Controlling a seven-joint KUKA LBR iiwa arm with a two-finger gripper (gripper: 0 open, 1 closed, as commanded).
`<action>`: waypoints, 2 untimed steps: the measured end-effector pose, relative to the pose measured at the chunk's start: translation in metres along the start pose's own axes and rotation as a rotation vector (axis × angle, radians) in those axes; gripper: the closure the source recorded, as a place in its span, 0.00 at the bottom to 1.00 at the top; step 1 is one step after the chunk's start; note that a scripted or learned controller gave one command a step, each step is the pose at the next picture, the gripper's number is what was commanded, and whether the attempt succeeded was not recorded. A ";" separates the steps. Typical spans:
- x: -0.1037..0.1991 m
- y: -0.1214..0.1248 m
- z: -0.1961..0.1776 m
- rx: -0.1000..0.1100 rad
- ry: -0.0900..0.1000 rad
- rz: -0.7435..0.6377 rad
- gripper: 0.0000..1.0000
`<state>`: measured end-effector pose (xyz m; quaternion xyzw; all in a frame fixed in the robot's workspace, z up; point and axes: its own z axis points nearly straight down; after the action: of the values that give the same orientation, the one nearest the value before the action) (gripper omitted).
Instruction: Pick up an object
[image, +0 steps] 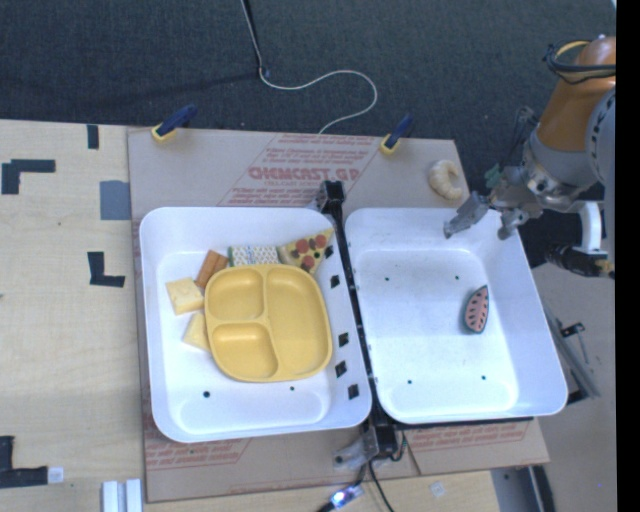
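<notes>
One fixed camera looks down from above the worktop (60, 330) at a slant — far enough off to take in both white bins whole, the left bin (160, 300) and the right bin (520, 330) side by side. Dark carpet (120, 50) runs along the top edge; the arm (575, 120) enters from the right.

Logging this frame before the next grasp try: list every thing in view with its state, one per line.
gripper: fingers spread open, holding nothing, over the right bin's far edge.
watermelon slice toy: lying flat in the right bin, untouched.
yellow divided plate: right side up in the left bin, compartments bare.
pizza slice toy: lying flat beside the plate's far edge.
ring-shaped toy: lying on the cardboard outside the bins.
</notes>
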<state>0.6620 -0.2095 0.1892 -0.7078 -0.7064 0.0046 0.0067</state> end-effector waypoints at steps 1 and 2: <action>0.000 0.003 -0.011 -0.015 -0.003 -0.003 0.00; 0.006 -0.001 0.035 -0.011 -0.003 -0.003 0.00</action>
<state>0.6602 -0.2031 0.1538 -0.7066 -0.7076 0.0018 0.0017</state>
